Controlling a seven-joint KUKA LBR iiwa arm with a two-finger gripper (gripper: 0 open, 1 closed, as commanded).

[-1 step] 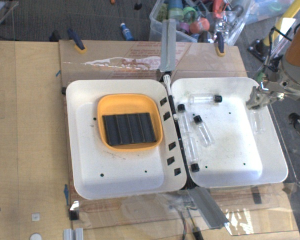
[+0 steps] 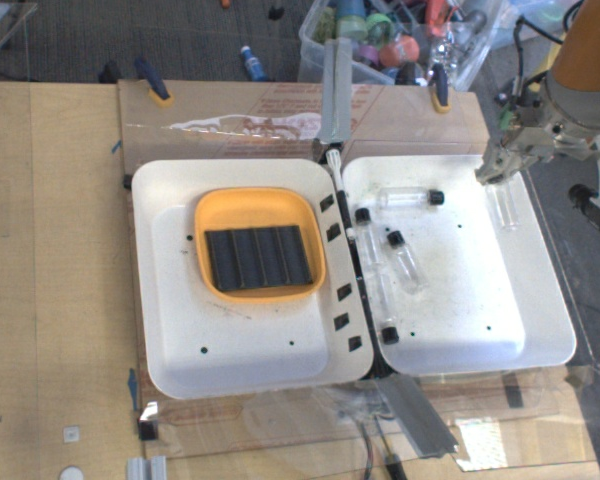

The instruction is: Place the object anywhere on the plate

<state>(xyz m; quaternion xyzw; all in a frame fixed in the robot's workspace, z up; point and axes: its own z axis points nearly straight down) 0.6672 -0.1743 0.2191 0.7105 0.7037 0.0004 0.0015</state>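
Right of centre, in the right bin (image 2: pixel 540 313), lie clear plastic tubes with black caps: one tube (image 2: pixel 408 198) near the top, another tube (image 2: pixel 400 255) mid-bin, more along the divider. They're see-through, nearly lost against white, so a grasp could easily slip or miss. Over in the left bin sits the orange plate (image 2: pixel 208 213), a dark ridged block (image 2: pixel 258 258) already covering much of it, leaving scant landing room. At upper right the tool (image 2: pixel 492 171) hovers; I cannot tell its opening.

No legible text — none anywhere.
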